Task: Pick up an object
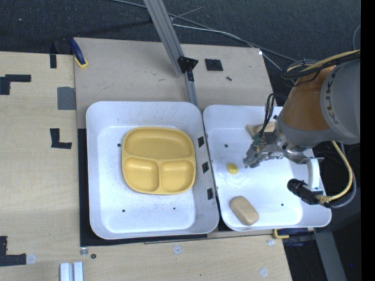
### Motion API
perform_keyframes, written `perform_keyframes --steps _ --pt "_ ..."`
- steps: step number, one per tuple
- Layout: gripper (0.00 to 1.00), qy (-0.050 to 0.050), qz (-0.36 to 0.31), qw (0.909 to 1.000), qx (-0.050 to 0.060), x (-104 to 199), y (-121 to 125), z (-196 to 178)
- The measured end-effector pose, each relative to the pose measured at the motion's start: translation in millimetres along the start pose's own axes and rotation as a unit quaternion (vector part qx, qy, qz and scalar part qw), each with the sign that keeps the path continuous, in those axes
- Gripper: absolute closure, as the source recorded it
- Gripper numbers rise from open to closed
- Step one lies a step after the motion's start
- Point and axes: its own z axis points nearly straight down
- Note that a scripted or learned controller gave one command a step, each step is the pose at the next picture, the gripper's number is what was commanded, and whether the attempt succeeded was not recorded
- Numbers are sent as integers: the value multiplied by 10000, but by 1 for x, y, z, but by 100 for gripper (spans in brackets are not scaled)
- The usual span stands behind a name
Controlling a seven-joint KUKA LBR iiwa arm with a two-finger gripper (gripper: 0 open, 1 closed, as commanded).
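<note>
Camera view: the lines below went from the near edge of the bench to the far one.
Tan object [244, 209]: a smooth, rounded, bread-like lump that lay near the front edge of the right bin [304, 215], well apart from the gripper.
Yellow tray [159, 159]: a glossy plastic dish with three compartments and soft corners; it sat in the middle of the left bin [99, 215].
Yellow piece [232, 168]: small, round and shiny, near the left wall of the right bin, just beside the fingertips.
Gripper [251, 160]: dark metal, lowered close to the floor of the right bin, near its middle. I could not tell whether the jaws were apart or together, and nothing was visible between them.
Pale scrap [255, 130]: a thin beige thing at the far edge of the right bin, partly hidden by the arm; its shape was not clear.
Risk: the yellow piece looked very small and slippery, so the fingers could close beside it or push it away against the wall.
Second risk: the tips could scrape the hard white floor if they went lower.
</note>
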Motion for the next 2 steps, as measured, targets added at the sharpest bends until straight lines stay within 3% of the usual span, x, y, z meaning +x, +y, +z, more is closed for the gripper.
perform_keyframes --steps 2 --pt "100 -6 4 10000 -36 1 8 -94"
